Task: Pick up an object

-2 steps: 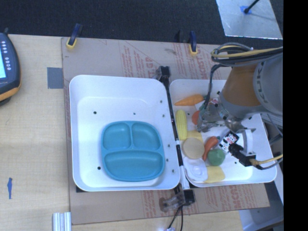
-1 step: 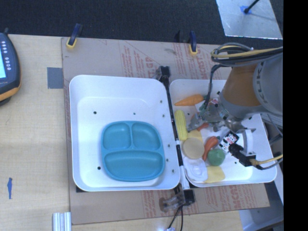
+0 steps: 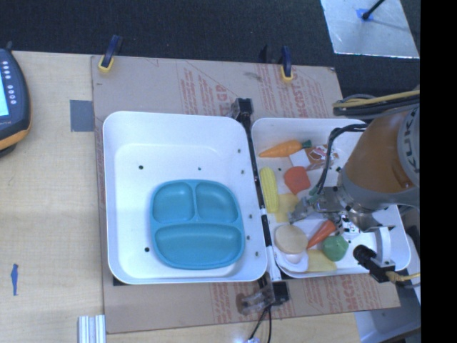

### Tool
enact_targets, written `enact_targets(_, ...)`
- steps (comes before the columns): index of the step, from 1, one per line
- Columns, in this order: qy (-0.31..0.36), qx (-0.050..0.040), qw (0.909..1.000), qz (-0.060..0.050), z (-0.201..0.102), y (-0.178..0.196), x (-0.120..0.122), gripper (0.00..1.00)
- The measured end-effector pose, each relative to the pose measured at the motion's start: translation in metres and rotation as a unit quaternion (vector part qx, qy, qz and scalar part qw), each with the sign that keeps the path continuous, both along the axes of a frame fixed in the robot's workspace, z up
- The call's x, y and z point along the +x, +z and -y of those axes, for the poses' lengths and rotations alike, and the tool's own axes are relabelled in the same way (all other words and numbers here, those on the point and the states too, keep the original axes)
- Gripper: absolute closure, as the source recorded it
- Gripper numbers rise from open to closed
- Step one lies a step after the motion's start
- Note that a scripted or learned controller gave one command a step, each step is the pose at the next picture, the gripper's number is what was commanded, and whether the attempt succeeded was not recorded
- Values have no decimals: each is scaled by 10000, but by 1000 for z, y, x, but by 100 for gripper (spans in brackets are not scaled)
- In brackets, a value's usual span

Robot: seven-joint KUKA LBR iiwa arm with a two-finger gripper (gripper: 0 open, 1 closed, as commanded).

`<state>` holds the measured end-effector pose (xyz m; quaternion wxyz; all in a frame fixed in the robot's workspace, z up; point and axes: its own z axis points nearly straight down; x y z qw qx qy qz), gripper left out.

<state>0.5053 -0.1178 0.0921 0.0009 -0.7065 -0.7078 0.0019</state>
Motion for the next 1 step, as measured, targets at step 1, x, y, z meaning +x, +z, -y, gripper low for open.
enact_targets(1,27,4,10000,45,-8,2,90,0)
